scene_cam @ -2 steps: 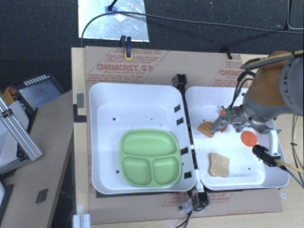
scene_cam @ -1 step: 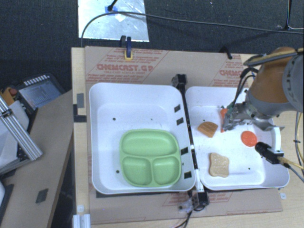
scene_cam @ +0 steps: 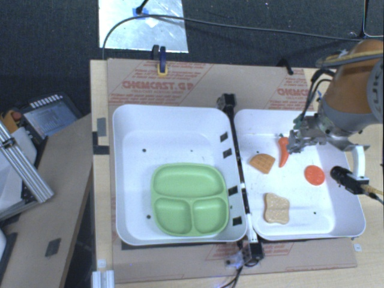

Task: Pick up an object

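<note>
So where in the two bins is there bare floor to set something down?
Left white bin: the whole far half, beyond the green three-compartment plate. Right white bin: the near right corner, past the tan toast slice. Crowded around the claw, orange carrot piece, brown cracker and red round slice.

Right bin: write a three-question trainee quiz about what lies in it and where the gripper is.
1. True or false: the green divided tray sits in the right bin.
2. Multiple choice: which item lies closest to the gripper? A) the bread slice B) the carrot C) the red disc
3. Fill in: the cracker lies between the bin divider and the ____.

Key
1. False; it sits in the left bin.
2. B; the carrot lies right by the gripper.
3. carrot
</note>
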Motion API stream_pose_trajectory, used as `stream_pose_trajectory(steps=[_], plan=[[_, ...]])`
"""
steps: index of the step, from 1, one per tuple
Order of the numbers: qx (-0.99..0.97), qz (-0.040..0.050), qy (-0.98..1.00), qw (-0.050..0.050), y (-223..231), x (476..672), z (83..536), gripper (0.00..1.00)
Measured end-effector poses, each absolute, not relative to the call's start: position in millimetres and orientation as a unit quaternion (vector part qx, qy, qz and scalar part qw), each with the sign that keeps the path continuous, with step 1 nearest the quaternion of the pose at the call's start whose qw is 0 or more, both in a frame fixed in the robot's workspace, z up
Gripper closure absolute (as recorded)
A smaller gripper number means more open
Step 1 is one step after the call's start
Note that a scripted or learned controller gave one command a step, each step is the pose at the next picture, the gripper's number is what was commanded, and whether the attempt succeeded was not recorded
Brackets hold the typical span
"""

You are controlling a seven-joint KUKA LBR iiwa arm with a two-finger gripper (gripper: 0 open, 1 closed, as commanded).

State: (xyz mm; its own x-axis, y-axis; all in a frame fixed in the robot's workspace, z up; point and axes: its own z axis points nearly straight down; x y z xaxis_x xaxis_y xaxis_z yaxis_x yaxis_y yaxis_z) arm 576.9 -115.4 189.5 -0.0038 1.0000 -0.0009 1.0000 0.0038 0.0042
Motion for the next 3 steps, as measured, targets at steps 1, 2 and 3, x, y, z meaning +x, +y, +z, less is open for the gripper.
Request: stream_pose_trajectory(steps=[1, 2, 3], plan=[[0.705, 0.0017, 0.709, 0.002, -107, 572.1, 245, 1.0], [0.705, 0.0016, 0.709, 0.002, -107, 573.3, 285, 1.0], [0.704, 0.0015, 0.71, 0.001, -60, 594.3, 284, 1.0]])
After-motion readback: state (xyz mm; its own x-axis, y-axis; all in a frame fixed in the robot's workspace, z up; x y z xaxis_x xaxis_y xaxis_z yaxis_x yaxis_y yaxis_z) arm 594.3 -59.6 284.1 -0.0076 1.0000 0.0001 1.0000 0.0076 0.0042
